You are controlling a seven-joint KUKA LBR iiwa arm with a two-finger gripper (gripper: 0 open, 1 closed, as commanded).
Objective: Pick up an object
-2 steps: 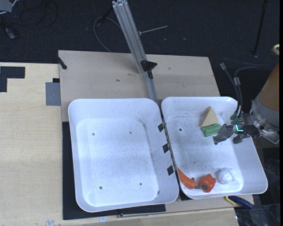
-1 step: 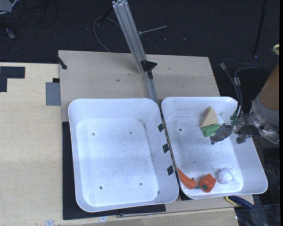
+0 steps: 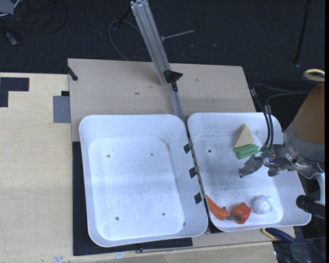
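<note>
i see the gripper (image 3: 251,167) over the right bin (image 3: 225,127), by its right edge; can't tell its state. just beside it: green piece (image 3: 245,151) touching tan wedge (image 3: 244,136). near front edge: carrot (image 3: 216,209), red pepper (image 3: 241,212), white ball (image 3: 261,204).

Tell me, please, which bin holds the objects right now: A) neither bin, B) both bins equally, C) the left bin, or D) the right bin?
D: the tan wedge, green piece, orange items and white ball all lie in the right bin, where the end effector hovers too.
</note>
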